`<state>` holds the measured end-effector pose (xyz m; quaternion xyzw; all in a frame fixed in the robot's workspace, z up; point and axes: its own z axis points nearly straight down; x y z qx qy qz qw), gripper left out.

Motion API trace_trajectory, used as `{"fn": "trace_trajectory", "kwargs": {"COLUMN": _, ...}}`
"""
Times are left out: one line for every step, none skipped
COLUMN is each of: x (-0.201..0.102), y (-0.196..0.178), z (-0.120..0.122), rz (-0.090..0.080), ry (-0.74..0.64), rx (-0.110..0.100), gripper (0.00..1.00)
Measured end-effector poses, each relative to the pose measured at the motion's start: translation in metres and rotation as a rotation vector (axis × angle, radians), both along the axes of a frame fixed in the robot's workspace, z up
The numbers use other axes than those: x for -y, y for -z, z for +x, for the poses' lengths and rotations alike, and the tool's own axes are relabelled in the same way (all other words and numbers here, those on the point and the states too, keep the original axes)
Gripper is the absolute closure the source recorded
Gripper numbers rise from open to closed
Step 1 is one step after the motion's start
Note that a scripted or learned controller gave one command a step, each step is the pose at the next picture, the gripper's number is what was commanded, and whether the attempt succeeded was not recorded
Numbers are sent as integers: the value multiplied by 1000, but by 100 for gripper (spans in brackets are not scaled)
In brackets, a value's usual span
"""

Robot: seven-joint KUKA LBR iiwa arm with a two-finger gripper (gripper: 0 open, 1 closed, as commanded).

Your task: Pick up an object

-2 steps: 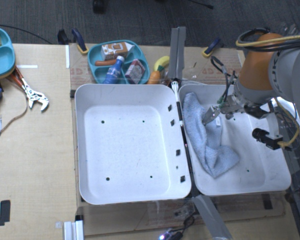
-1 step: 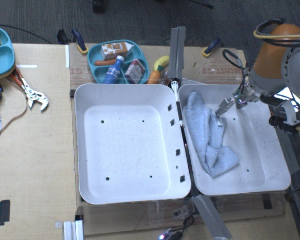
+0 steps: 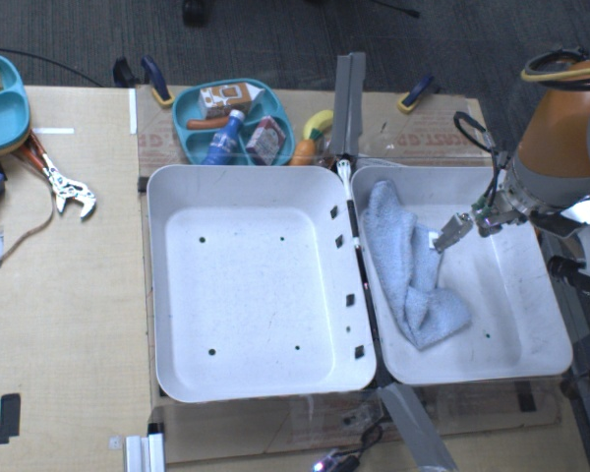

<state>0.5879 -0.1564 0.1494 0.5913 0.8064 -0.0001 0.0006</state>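
A light blue cloth lies crumpled along the left side of the right bin, running from its far left corner down to the middle. My gripper hangs just above the bin, beside the cloth's right edge. The arm comes in from the right, its orange band high at the edge of the view. Nothing shows between the fingers.
The left bin stands beside the right one, with a grey divider post behind their shared edge. A teal tray of small items sits behind the left bin. A wrench lies on the wooden bench at far left.
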Motion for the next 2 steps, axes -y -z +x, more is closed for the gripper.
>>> {"fn": "trace_trajectory", "kwargs": {"x": 40, "y": 58, "z": -49, "rz": 0, "ry": 34, "rx": -2, "gripper": 0}}
{"fn": "trace_trajectory", "kwargs": {"x": 10, "y": 57, "z": 3, "rz": 0, "ry": 20, "rx": 0, "gripper": 0}}
